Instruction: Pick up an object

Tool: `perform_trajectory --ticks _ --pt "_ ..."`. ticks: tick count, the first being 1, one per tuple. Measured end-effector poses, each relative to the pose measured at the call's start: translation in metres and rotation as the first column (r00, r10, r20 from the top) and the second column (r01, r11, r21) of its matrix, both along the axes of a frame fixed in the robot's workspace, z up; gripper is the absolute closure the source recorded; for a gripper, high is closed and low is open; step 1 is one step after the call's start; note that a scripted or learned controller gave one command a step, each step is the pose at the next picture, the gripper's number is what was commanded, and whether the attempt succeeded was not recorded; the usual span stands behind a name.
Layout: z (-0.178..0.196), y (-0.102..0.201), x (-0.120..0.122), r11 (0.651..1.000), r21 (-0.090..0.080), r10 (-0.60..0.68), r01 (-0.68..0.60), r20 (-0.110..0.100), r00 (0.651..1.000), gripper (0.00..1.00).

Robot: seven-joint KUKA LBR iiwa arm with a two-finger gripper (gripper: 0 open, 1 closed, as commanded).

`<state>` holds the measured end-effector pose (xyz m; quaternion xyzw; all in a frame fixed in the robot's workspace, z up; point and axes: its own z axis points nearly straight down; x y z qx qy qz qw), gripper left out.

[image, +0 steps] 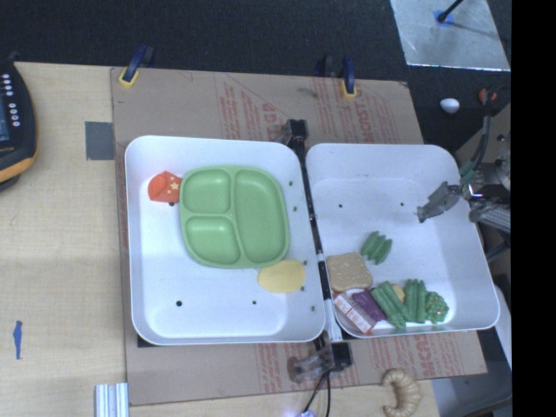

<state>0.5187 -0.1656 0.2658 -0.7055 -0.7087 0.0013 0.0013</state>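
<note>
My gripper (432,207) reaches in from the right edge and hovers over the right bin's (382,168) upper right part, with nothing between its fingers that I can make out. Below and left of it lie small green beans (376,247), a slice of toast (349,272), a pink-and-white packet (354,311), a purple piece (388,307) and a bunch of green vegetables (421,302) in the bin's near corner. The left bin (148,311) holds a green divided plate (234,215), a red item (163,187) and a yellow piece (281,276).
The bins sit on a cardboard sheet (261,102) clamped at the back. A black-and-orange controller (13,120) lies at the far left. A tan curled object (401,392) rests outside the bins at the front.
</note>
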Motion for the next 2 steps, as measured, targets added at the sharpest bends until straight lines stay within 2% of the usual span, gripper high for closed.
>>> perform_trajectory --ticks 1,2 --pt "-0.112 0.039 -0.015 1.0 0.005 0.004 -0.004 -0.012 1.0 0.0" --pt "-0.178 0.03 0.048 1.0 -0.001 0.003 -0.003 -0.001 1.0 0.0"
